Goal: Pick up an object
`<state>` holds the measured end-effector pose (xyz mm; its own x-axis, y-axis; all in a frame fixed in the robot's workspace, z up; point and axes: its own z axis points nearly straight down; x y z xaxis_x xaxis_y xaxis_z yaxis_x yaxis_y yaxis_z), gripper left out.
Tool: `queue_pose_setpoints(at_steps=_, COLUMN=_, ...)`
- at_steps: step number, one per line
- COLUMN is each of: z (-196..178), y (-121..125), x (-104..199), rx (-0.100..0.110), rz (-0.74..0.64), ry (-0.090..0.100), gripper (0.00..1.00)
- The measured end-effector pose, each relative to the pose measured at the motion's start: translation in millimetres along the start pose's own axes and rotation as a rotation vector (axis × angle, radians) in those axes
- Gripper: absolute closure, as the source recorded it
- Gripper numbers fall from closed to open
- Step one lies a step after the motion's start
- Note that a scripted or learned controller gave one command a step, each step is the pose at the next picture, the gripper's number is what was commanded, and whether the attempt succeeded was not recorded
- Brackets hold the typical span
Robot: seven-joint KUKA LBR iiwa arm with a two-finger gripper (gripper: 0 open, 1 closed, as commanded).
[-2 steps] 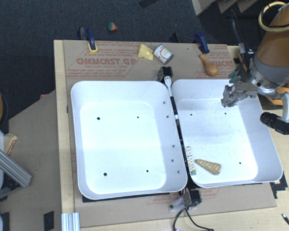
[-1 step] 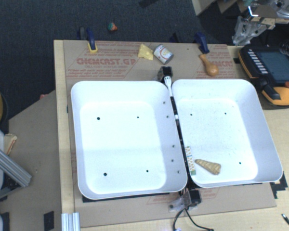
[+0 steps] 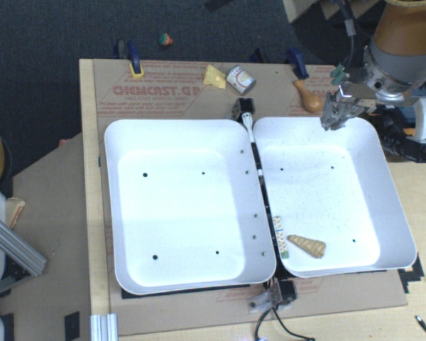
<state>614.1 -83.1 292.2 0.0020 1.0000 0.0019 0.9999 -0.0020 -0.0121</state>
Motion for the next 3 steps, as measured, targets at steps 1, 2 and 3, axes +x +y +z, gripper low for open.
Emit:
queue_pose_setpoints(at_steps=1, z=-212, y=-57, x=21, rx=-0.035, rz=-0.005, ry=-0.003, gripper=1.0)
queue_pose_setpoints(at_steps=2, z=-112, y=-55, x=121, rx=-0.002, rz=-0.012, ry=0.0, gripper=1.0)
queue_pose_setpoints(at_steps=3, z=36, y=-42, x=144, rx=0.004, rz=-0.004, ry=-0.003, gripper=1.0)
